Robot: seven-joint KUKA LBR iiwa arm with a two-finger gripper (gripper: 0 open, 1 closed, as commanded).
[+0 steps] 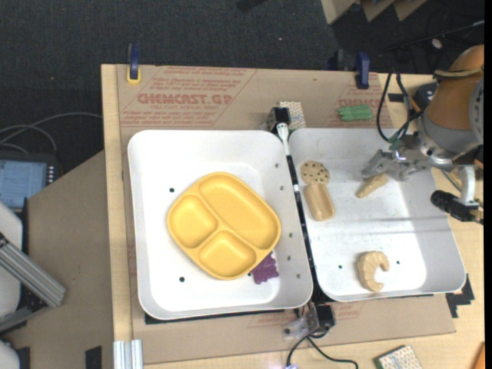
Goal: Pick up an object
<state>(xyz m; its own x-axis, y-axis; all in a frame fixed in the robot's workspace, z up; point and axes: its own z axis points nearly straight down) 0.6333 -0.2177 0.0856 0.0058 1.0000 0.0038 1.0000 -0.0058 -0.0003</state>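
Observation:
My gripper [390, 164] hangs over the back of the right bin [430, 229], reaching in from the right. A small tan wedge-shaped piece [373, 186] lies just below and to the left of it, touching or nearly touching its tip; the contact itself is not visible. In the same bin lie a round speckled cookie [314, 172], a tan bread roll [318, 203] and a curved croissant-like piece [373, 270].
The left bin [154, 175] holds a yellow divided plate [223, 225] with a small purple piece [265, 270] at its front right edge. A green block [355, 114] lies on the bench behind the right bin. Cables run near the arm at the right.

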